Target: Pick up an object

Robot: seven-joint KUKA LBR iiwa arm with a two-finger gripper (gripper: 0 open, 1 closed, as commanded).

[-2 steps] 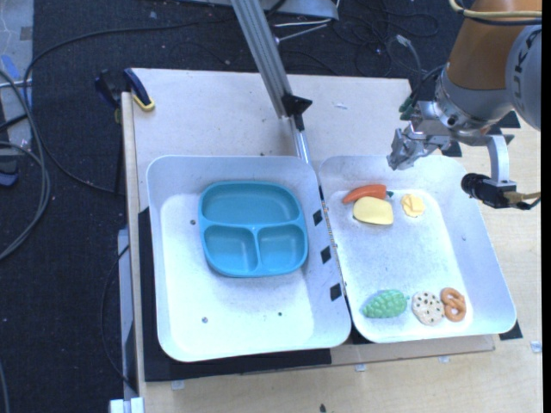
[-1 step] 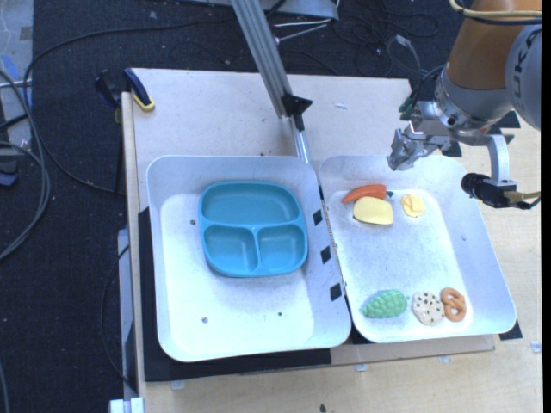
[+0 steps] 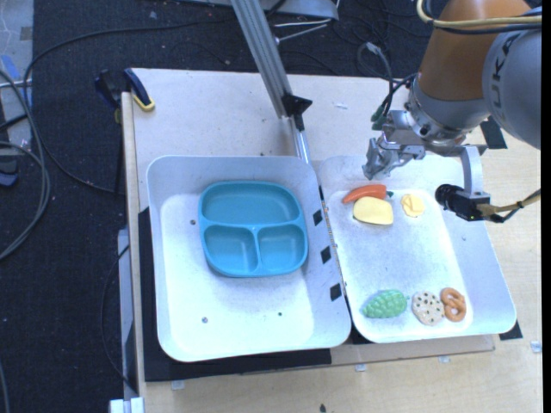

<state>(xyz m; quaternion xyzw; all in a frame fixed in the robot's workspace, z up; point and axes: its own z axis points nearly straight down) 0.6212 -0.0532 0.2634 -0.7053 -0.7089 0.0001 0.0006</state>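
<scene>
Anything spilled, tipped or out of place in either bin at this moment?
Nothing stands out. The blue divided plate lies flat in the left bin. In the right bin, the food pieces lie apart in two groups, and the gripper hangs just above the orange piece.

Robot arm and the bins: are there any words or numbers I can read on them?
"UK": big dark letters on the grey robot arm, cut off by the picture's edge, so the word is not whole.
Blue plate, right bin and the toy foods: no writing I can make out.
</scene>
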